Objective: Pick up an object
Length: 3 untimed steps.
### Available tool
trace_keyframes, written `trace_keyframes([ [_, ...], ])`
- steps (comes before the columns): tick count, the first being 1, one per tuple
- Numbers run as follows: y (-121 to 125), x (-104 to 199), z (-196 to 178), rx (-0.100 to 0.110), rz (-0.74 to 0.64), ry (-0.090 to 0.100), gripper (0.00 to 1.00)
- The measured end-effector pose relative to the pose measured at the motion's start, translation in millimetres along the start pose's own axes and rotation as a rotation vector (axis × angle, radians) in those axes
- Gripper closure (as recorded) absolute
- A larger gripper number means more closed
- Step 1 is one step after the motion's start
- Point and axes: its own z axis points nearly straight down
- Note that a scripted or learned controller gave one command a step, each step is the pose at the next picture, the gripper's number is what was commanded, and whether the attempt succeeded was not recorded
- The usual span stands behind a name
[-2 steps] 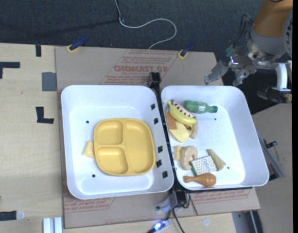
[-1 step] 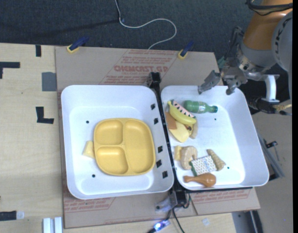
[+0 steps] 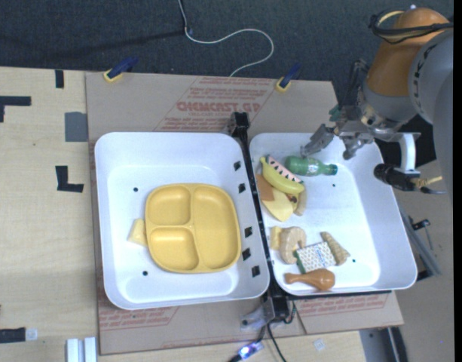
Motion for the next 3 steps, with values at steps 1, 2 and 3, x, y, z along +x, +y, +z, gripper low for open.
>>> trace_keyframes([
  [1, 1, -6, 62, 0.0, 0.0, 0.0, 0.0],
  [2, 6, -6, 95, -0.018, 0.0, -0.002, 0.0],
  [3, 2, -4, 89, -0.003, -0.001, 0.002, 1.0],
])
